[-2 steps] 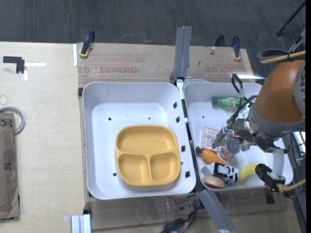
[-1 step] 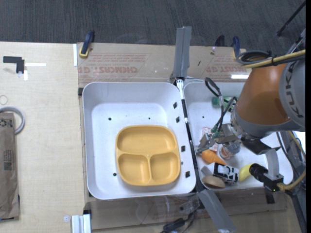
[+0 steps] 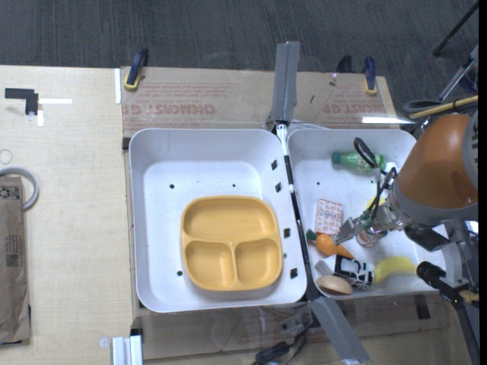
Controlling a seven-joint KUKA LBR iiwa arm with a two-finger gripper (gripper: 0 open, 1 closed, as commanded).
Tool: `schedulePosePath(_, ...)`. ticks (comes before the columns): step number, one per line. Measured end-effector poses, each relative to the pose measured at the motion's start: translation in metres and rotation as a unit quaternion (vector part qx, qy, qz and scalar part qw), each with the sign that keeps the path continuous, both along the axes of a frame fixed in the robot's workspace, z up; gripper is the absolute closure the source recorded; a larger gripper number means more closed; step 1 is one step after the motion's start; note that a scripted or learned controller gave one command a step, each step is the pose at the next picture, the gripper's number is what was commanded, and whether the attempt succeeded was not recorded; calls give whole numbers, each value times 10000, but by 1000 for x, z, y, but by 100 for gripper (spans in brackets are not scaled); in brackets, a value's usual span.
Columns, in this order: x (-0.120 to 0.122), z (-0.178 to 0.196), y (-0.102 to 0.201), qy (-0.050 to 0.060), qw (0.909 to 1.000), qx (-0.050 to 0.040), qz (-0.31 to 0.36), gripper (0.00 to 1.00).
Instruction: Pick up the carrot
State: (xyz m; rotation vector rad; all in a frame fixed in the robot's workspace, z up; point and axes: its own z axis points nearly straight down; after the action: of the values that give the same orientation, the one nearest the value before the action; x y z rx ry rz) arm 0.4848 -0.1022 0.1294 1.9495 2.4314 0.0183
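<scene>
The carrot (image 3: 328, 243) lies at the right bin's (image 3: 304, 147) left wall, touching the gripper (image 3: 348, 233). You cannot tell the gripper's state. Judge the carrot light, stiff and smooth; grasp it across its thick middle.

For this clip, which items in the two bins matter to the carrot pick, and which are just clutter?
Part of the job:
- carrot, near the right bin's left wall
- gripper, just right of the carrot

Lying about:
- yellow divided plate, left bin
- green bottle
- patterned card
- banana
- black-and-white toy
- tan round piece
</scene>
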Motion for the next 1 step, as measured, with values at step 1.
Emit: schedulePosePath(1, -7, 38, -2, 137, 9999, 29, 60, 0)
